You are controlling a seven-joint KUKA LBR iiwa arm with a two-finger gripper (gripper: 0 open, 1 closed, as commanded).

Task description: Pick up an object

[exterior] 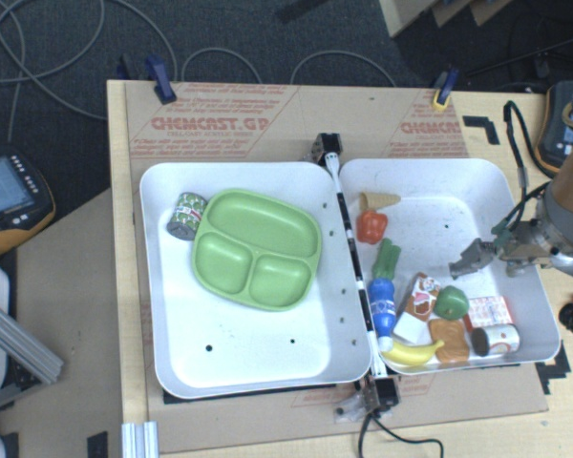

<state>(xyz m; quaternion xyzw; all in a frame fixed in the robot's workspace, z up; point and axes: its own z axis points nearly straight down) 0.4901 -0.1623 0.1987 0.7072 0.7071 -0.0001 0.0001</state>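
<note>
My gripper (475, 255) hangs over the right part of the right bin (430, 184), open, with nothing between its fingers. Just below and left of it lies a green round fruit (451, 302) beside a small red and white carton (421, 295). Along the bin's left side lie a cone (377, 199), a red pepper (371, 226), a green bottle-like piece (387, 259) and a blue bottle (380, 303). A banana (411, 354), an orange-brown piece (449, 340), a red and white box (489, 310) and a small can (495, 339) crowd the front edge.
The left bin (172, 342) holds a green divided plate (258, 251) and a small patterned can (185, 215) at its back left. A black divider rail (349, 246) runs between the bins. Cables (520, 160) hang near the arm at the right.
</note>
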